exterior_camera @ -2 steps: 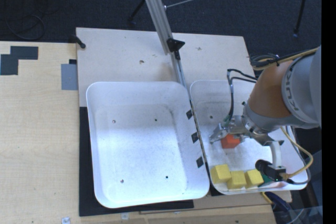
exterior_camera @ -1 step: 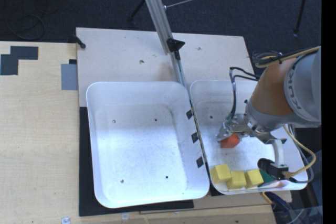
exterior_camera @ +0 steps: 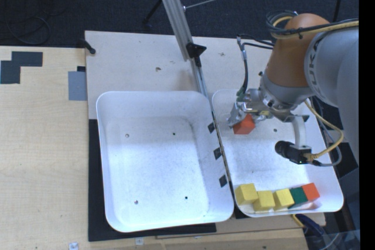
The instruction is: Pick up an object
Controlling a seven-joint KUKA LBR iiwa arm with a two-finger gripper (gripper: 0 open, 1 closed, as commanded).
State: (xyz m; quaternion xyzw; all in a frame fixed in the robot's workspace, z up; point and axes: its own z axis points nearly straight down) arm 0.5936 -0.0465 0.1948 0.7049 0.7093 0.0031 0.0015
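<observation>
Now, going left to right: the left bin [exterior_camera: 117, 126] sits at nine o'clock, then the right bin [exterior_camera: 263, 161], two white bins in all. My gripper [exterior_camera: 242, 116] hangs over the right bin's upper part with an orange block [exterior_camera: 244, 125] seemingly pinched between its narrowed fingers. I judge the grasp made and the lift next, straight up, slowly. At five o'clock, along the near rim, I count five blocks [exterior_camera: 275, 197]: three yellow, one green, one orange.
</observation>
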